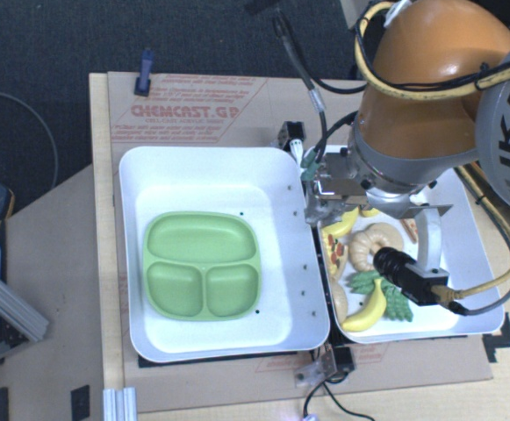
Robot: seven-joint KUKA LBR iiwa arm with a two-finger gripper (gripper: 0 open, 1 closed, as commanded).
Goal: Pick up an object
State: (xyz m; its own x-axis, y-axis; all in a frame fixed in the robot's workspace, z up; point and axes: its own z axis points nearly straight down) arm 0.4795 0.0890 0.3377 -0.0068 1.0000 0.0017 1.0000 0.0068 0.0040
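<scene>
Resting on a brown board (184,108), two white bins (281,235).

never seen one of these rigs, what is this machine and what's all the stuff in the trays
This is one picture, taken by a fixed camera above a bench and looking down at a slant. The large grey and orange shape at upper right is a robot arm reaching in from the right; its job is to pick up an object. Its gripper hangs over the right bin, too hidden to tell whether it holds anything. That bin has toy foods: a banana, a beige pastry-like piece and something green. The left bin holds a green divided plate. Both bins sit on a cardboard sheet.
</scene>
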